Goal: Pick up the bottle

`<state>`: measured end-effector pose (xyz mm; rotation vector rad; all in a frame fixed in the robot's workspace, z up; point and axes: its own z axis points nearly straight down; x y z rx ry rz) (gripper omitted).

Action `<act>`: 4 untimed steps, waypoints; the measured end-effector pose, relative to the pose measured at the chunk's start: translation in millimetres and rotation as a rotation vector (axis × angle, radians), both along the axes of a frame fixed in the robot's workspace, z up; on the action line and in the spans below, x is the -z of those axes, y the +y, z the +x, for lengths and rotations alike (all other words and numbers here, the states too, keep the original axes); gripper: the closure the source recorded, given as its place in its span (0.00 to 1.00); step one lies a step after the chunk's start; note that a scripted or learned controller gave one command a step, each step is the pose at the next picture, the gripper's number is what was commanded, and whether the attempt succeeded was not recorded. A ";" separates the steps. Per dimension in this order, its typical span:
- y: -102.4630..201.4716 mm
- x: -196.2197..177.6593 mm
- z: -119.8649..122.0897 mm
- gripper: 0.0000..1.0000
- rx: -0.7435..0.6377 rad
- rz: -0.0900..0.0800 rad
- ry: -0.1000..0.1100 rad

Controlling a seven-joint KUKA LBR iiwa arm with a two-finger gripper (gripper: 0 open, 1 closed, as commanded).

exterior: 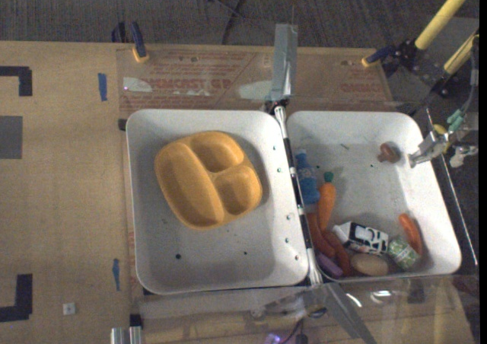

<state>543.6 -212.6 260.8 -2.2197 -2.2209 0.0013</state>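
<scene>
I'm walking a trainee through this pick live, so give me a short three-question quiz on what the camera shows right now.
1. True or false: the yellow divided tray lies in the left bin.
2. Where in the right bin does the blue bottle lie? A) against the wall shared with the left bin B) in the far right corner C) in the middle
3. Fill in: the item directly beside the bottle, on its right, is an orange ____.

Key: 1 true; 2 A; 3 carrot.

End effector point(426, 148) at right edge
</scene>
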 end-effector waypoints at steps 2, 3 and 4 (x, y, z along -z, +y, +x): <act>13.3 172.4 -0.4 0.00 0.046 0.025 -0.002; 7.9 163.2 -1.3 1.00 0.050 0.010 -0.007; -2.8 14.4 37.4 1.00 -0.015 -0.002 -0.003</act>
